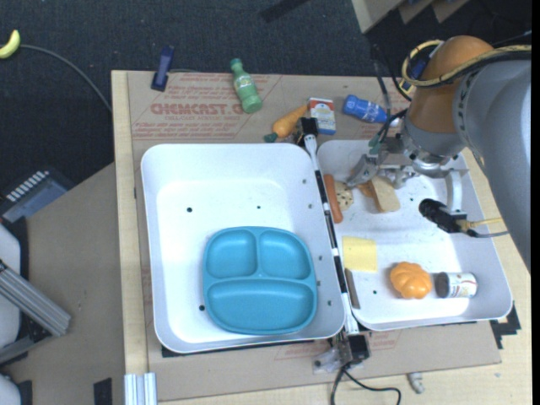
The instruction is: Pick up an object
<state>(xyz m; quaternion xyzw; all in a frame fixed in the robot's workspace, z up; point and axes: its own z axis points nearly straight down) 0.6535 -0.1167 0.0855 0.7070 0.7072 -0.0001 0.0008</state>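
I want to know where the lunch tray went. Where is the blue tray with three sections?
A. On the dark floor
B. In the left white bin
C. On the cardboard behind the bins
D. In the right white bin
B: the blue tray lies flat inside the left bin, while the right bin holds the yellow block and the orange toy.
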